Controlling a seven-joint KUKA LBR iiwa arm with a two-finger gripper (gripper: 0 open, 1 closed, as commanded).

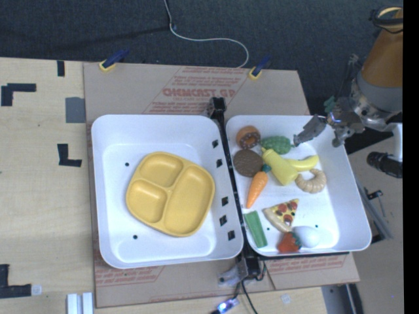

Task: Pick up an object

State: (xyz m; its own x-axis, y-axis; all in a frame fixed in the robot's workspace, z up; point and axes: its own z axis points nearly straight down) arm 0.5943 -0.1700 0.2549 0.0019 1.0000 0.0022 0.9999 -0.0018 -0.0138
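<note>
The right bin [350, 195] holds several toy foods. At its back are a small brown donut [248, 137], a green leafy piece [275, 144], a dark round cookie [248, 163] and a yellow banana [288, 167]. Toward the front lie an orange carrot [256, 187], a beige ring [311, 181], a pizza slice [282, 214], a green stick [255, 228], a strawberry [289, 243] and a white egg [308, 237]. My gripper [323, 135] hangs over the bin's back right corner, open, nothing between its fingers. One finger [308, 131] points toward the green piece.
The left bin [108, 175] contains a yellow divided plate [170, 193]. Both bins rest on a cardboard sheet [190, 90] held by clips. A white cable [196, 38] runs across the dark floor behind. The arm's body [383, 64] stands at the right.
</note>
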